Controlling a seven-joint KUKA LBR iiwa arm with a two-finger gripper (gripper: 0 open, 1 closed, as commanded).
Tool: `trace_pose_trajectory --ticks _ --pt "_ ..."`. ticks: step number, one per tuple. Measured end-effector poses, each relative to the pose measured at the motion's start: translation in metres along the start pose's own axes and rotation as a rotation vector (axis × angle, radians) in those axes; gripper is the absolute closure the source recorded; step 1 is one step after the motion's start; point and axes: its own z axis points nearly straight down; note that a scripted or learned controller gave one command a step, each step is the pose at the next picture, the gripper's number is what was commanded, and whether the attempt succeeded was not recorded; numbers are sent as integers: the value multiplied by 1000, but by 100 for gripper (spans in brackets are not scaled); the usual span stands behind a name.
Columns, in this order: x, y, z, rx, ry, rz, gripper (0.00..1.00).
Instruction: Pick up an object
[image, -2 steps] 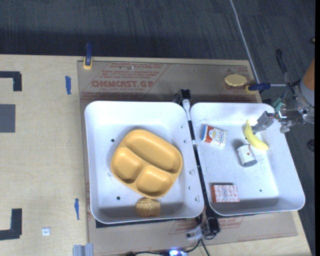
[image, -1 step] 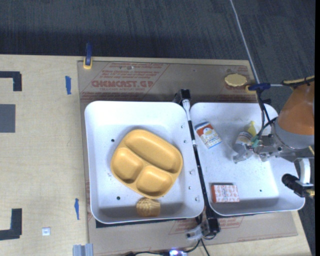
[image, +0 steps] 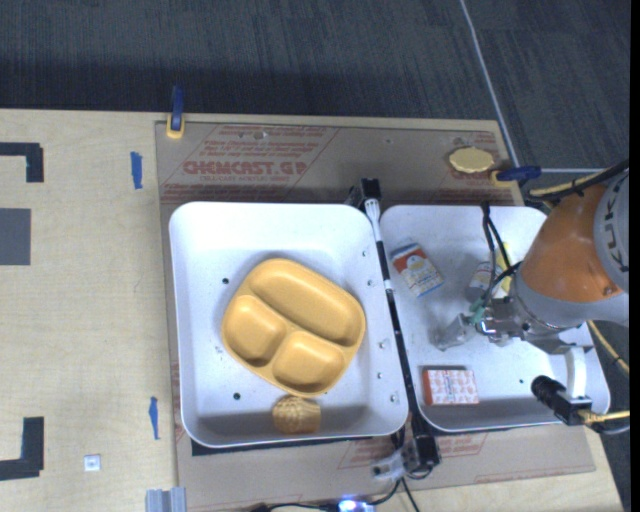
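Observation:
My gripper (image: 460, 326) hangs low over the middle of the right bin (image: 510, 400), on the grey arm with the orange band (image: 570, 262) that comes in from the right. A small white carton with a red and orange label (image: 416, 270) lies up and to the left of the gripper, apart from it. Near the bin's front wall, below the gripper, a flat red and white packet (image: 448, 386) lies on the floor. The gripper's tip is blurred against the bin floor.
The left bin (image: 190, 300) holds a yellow divided plate (image: 292, 325) and a small round brown object (image: 297, 413) at its front wall. A tan disc (image: 471, 160) lies on the cardboard behind the right bin. Cables run along the seam between the bins.

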Motion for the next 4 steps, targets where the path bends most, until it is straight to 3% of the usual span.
trace_pose_trajectory --ticks 1,4 --pt "33 -31 0 -3 0 1 0" --pt "33 -31 0 -4 -2 2 0"
